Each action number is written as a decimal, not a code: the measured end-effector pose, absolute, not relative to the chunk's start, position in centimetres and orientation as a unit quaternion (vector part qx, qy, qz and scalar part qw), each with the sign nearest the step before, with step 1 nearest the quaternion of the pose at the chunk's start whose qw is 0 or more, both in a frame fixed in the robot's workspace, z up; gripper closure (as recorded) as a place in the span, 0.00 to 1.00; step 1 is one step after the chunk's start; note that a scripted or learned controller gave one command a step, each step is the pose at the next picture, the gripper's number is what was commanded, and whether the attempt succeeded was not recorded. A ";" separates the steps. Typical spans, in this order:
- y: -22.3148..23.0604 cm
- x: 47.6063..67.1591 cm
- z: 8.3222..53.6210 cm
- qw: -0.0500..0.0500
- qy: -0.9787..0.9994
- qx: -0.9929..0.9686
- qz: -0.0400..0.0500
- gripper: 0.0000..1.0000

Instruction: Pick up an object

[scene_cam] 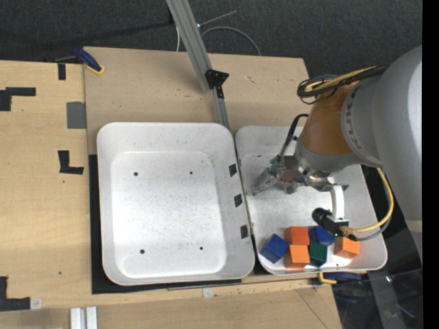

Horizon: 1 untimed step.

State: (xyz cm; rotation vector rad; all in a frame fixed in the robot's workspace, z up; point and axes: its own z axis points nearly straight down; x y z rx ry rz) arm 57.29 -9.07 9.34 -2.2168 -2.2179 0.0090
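Six or so small blocks (309,245) cluster in the right bin's (260,142) near corner on the table as my pincer (264,181) hangs released, holding nothing, over bare floor beside them; reaching comes next.

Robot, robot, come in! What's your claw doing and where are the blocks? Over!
Gripper low in right bin, nothing seen in it. Blocks clustered at the bin's near end, untouched. Path to them clear.
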 end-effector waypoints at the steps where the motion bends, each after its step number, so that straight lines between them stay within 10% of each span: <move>1: -9.0 57.4 10.7 0.002 -0.708 -0.706 0.001 1.00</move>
